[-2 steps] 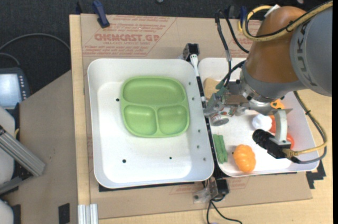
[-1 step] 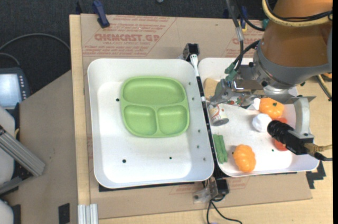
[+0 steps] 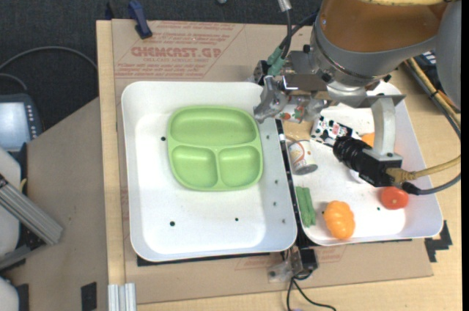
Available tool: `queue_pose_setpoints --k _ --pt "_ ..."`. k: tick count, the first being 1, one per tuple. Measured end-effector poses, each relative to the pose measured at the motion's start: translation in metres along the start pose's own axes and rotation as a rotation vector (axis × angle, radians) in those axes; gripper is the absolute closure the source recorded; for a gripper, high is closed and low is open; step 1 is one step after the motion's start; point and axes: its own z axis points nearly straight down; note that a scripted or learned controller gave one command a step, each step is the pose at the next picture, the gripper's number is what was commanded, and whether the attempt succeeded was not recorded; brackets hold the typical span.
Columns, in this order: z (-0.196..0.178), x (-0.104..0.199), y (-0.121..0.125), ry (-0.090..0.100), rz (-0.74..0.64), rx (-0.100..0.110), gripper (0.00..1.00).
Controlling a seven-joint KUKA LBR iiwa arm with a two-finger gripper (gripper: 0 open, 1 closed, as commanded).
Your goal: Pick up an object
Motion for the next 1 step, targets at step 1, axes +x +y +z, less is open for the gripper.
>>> queue_pose_setpoints --k 1 --pt "0.1186 0.0389 -0.0117 -0.007 0.006 0.025 1.00"
